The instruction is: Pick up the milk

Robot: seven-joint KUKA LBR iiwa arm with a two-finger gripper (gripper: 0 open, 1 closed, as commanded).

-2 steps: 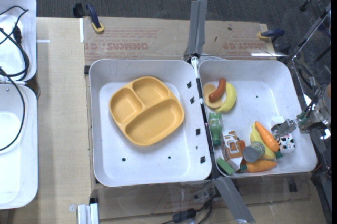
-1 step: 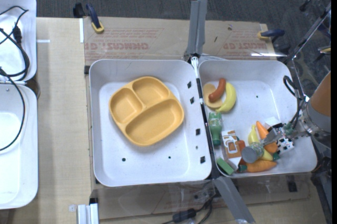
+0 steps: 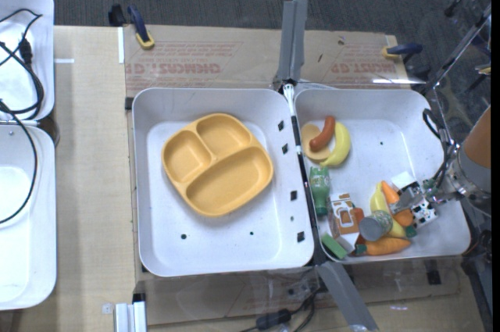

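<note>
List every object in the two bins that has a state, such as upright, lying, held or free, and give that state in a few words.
Yellow divided plate: flat, right way up, alone in the left bin.
Milk carton: lying in the right bin, not held.
Green bottle: lying by the divider.
Banana: lying, a sausage across it.
Carrot: lying at the front wall.
Gripper: low over the toy pile at the right.

Yellow divided plate (image 3: 217, 164) in left bin (image 3: 156, 244); banana (image 3: 337, 147) and sausage (image 3: 322, 133) in right bin (image 3: 406, 113)

Hand (image 3: 424, 207) among right-bin (image 3: 391, 127) clutter
</note>
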